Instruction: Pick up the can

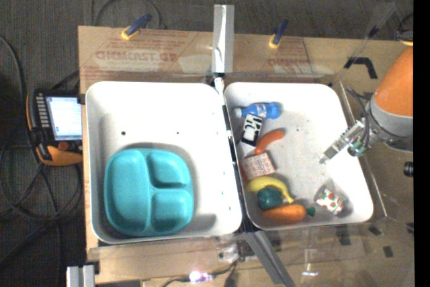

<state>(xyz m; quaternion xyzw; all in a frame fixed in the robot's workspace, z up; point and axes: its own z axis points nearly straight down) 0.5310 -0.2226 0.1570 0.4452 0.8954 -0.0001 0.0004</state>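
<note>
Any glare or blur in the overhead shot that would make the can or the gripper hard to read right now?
Camera view: lighting is even, the white right bin shows no harsh glare; the can in its near right corner is small and soft-edged; the gripper looks slightly blurred, too thin to read; the carrot and banana are sharp enough.

2 white bins side by side on the bench: left bin (94,144) holds a teal divided tray (149,191) with 3 compartments. Right bin (306,94) holds a blue bottle (261,109) near its top left, black-white box (250,129), red sausage-like piece (271,139), small labelled carton (259,164), banana (267,185), dark green fruit (269,198), carrot (287,213). Teach pendant (57,126) lies left of the bench. 2 yellow-blue clamps (136,26) at the bench's far edge.
</note>
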